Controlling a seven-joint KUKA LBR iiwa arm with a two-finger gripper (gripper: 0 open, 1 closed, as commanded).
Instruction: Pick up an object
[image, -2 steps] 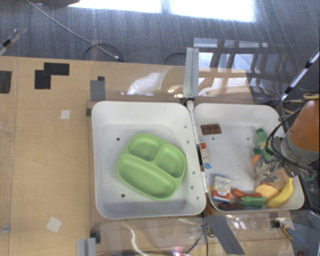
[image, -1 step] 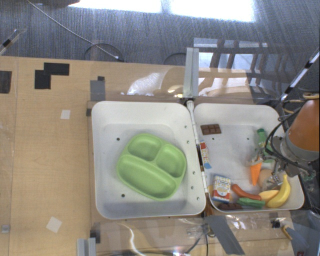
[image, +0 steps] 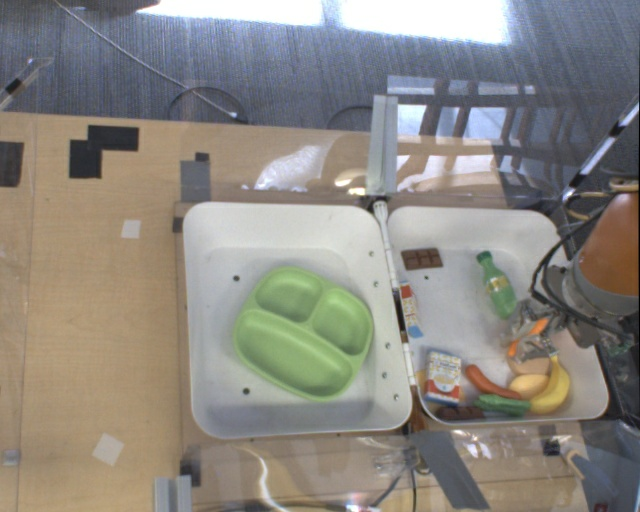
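Surface (image: 90, 330): a pale wooden top was seen carrying two shallow white bins side by side, with black patches near its far left corner.
Left bin (image: 210, 300): a green divided plate (image: 303, 331) was laid in its middle, three compartments facing up.
Right bin (image: 450, 300): it was set touching the left bin along a shared central rim; all the small objects were found in it.
Chocolate bar (image: 421, 259): it was laid flat far from the plate's level, near the right bin's far left corner.
Green bottle (image: 495, 284): it was laid on its side to the right of the chocolate bar, well apart from it.
Tube (image: 409, 311): a slim red and white item was laid along the right bin's left wall, below the chocolate bar.
Juice carton (image: 443, 377): it was placed near the right bin's near edge, below the tube.
Red pepper (image: 487, 382): it was laid just right of the juice carton.
Green pepper (image: 503, 404): it was laid just below the red pepper, by the near rim.
Banana (image: 553, 389): it was curved against the right bin's near right corner, touching a pale round item (image: 528, 383).
Arm (image: 610, 260): its orange band was seen over the right bin's right edge.
Claw (image: 533, 335): it was lowered just above the banana; whether it was wide or narrow could not be told, and nothing was seen held.
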